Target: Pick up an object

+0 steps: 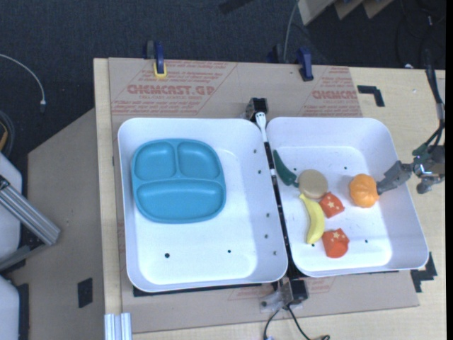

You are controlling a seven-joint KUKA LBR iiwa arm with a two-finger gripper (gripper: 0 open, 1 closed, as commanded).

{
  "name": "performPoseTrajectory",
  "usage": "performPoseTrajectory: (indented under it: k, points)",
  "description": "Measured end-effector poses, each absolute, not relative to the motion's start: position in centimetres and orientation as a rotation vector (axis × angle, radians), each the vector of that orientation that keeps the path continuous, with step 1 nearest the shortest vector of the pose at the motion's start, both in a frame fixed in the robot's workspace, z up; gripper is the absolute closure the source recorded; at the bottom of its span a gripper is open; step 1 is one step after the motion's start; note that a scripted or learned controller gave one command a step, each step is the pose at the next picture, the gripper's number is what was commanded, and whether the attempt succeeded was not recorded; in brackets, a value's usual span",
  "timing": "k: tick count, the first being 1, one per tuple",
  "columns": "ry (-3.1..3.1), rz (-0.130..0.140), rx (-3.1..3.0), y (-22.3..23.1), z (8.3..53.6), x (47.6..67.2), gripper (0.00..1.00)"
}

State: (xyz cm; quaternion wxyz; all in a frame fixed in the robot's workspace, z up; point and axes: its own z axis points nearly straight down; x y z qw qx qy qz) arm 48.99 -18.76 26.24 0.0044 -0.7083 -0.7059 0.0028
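Gripper (pixel 393 176) at right bin's (pixel 386 134) right edge, just beside the orange (pixel 363 190); can't tell if jaws open. Banana (pixel 314 219) nearby.

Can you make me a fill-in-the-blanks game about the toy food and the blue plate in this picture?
1. The blue plate has ____ sections.
2. It lies in the ____ bin.
3. The banana lies between two ____ pieces of toy food.
4. The robot's gripper is right beside the ____ fruit in the right bin.

Missing words: three; left; red; orange
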Motion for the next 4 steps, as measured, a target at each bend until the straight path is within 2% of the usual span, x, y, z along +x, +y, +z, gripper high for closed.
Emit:
performPoseTrajectory:
  k: [1,4]
  points:
    - [-2.222,0.0,-2.222,-18.7,26.8,49.2,0.0]
    - [-2.217,0.003,-2.218,-19.4,11.6,48.4,0.0]
